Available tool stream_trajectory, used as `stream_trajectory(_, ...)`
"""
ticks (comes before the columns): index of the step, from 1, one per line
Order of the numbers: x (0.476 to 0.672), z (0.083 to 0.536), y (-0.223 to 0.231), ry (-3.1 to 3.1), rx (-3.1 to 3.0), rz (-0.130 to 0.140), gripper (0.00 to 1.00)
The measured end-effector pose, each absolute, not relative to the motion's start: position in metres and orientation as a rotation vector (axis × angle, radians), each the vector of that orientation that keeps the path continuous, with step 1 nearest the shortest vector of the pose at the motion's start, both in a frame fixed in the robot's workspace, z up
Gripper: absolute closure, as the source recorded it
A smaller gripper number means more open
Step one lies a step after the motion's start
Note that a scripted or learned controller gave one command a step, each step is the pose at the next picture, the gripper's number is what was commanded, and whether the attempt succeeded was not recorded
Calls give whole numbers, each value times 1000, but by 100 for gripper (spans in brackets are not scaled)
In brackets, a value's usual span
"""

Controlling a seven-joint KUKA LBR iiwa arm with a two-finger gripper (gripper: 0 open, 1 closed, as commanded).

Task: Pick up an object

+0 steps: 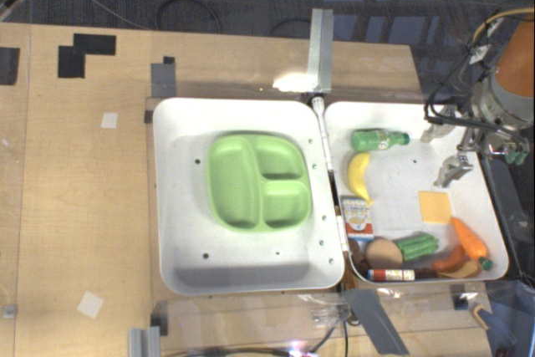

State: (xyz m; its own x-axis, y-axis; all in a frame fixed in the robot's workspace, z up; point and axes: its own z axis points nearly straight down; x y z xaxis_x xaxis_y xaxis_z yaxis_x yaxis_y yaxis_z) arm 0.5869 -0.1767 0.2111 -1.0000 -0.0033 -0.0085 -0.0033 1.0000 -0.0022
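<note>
A: Left side?
B: Left bin (167,205) holds a green divided plate (257,181), flat, near the middle, on the wooden tabletop (75,205).
A: Right bin (393,171)?
B: Green bottle (378,140) lying at the top-left, banana (359,175) just below it, small carton (358,216) under that. Yellow cheese slice (435,206) further right, carrot (470,238) beside it. Along the bottom edge: brown potato-like item (383,251), green vegetable (416,246), a red-and-white marker (393,273).
A: End effector (456,170)?
B: Over the right bin's upper right, above bare floor, fingers apart, gripping nothing
</note>
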Motion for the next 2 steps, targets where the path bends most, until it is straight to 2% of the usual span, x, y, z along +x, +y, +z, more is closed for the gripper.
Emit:
stream_trajectory(1, 561, 99, -135, 3126, -64, -5, 0)
stream_trajectory(2, 582, 102, -207, 3116, -304, -8, 0)
